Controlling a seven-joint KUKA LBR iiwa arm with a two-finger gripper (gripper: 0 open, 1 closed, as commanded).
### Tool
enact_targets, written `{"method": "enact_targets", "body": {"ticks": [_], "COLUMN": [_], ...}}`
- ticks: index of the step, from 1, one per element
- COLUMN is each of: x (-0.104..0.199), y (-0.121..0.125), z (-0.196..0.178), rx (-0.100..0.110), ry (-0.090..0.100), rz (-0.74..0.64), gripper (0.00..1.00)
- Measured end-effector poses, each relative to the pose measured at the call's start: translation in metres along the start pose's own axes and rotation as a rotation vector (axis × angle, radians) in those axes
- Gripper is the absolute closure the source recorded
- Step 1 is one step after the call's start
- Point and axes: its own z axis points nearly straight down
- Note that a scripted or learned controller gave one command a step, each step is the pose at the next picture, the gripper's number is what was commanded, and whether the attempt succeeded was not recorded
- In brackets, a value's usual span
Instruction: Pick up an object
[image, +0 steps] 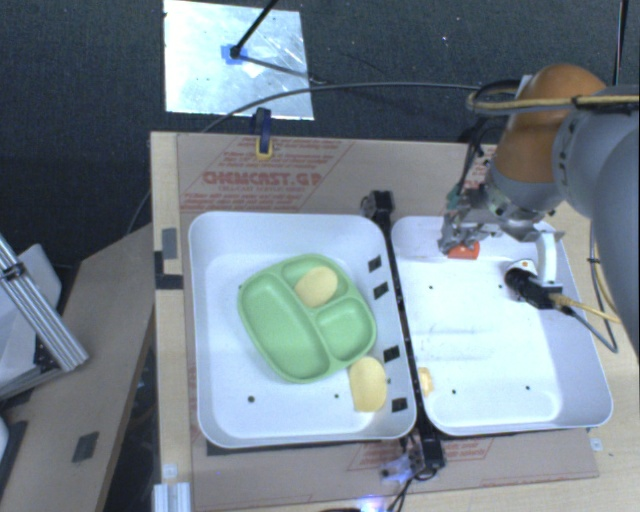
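Camera view: tool (459, 240), grip unclear, over perhaps an orange object (463, 251); green tray (290, 335) well apart.

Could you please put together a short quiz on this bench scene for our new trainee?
1. True or false: the green divided tray lies in the left bin.
2. The pincer hangs over which bin? A. left B. right
3. Fill in: one yellow piece sits in a tray compartment; another yellow piece lies on the bin floor just ____ the tray.

Key: 1. true. 2. B; it is at that bin's far corner, over a small orange object. 3. outside.
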Motion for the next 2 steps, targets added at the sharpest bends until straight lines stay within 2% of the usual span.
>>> {"method": "enact_targets", "body": {"ticks": [1, 2], "x": [0.000, 0.055], "y": [0.001, 0.000], "z": [-0.053, -0.065], "rx": [-0.001, 0.000], "ry": [0.000, 0.000], "rz": [-0.001, -0.003], "gripper": [1.00, 1.00]}}
